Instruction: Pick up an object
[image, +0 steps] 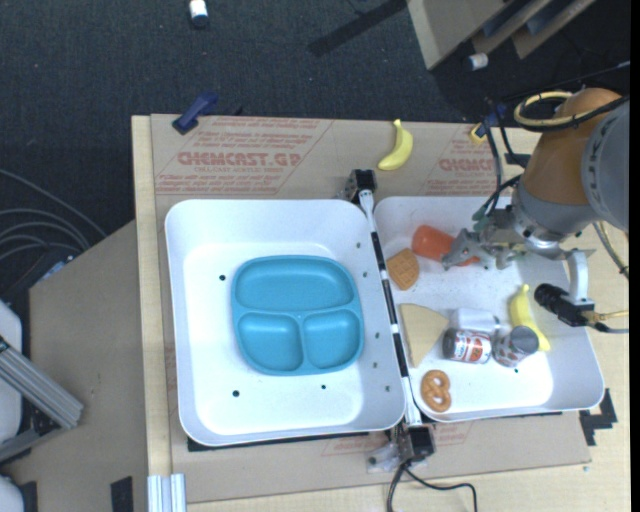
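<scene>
One orange cup (433, 241) near right bin's (590, 385) back edge: light, stiff, slick—pinch its rim; gripper (478, 250) just beside, finger state unreadable.

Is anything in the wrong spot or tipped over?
Yes. One yellow banana lies outside both bins on the brown board, above the right bin. Inside that bin, a can lies tipped on its side.

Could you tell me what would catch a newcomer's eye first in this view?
Probably the big light-blue three-compartment plastic tray lying in the middle of the left white bin. Next, the grey arm's pincer low over the right white bin, beside an orange cup, with a yellow toy banana outside on the bench.
</scene>
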